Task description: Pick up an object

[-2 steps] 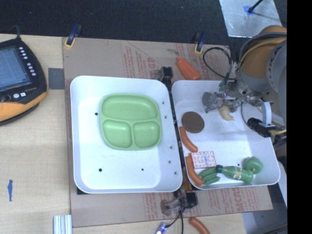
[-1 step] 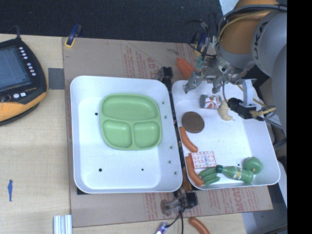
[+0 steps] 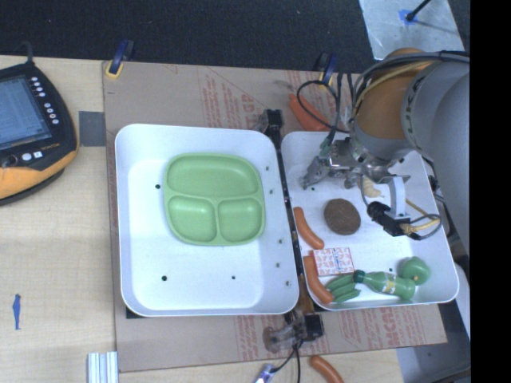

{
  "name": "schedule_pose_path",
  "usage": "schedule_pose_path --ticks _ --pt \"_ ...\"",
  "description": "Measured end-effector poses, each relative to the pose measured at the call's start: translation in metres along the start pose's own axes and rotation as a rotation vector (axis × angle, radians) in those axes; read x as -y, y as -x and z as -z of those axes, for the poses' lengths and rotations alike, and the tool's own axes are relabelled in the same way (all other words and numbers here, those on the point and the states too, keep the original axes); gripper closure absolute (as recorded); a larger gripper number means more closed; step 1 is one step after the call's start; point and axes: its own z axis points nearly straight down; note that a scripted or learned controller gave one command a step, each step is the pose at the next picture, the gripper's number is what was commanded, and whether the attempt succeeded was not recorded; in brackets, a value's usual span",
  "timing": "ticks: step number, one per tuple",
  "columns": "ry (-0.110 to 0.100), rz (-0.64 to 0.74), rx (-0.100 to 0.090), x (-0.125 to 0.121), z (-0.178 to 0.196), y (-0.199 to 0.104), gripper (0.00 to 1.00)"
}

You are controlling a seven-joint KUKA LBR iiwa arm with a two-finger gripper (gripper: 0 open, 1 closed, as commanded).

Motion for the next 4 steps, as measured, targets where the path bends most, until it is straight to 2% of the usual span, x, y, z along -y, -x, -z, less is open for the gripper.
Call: schedule_pose_path --ticks 1,2,3,4 --pt "0.002 0.001 0.001 0.058 0.002 0.043 0.00" --pt "0.004 -0.001 -0.002 -0.026 -0.004 0.047 0.00" --pt "0.005 0.002 -0.002 -0.027 0.008 0.047 1.00" --pt "0.004 0.001 -0.002 -0.026 0.097 -0.029 1.00"
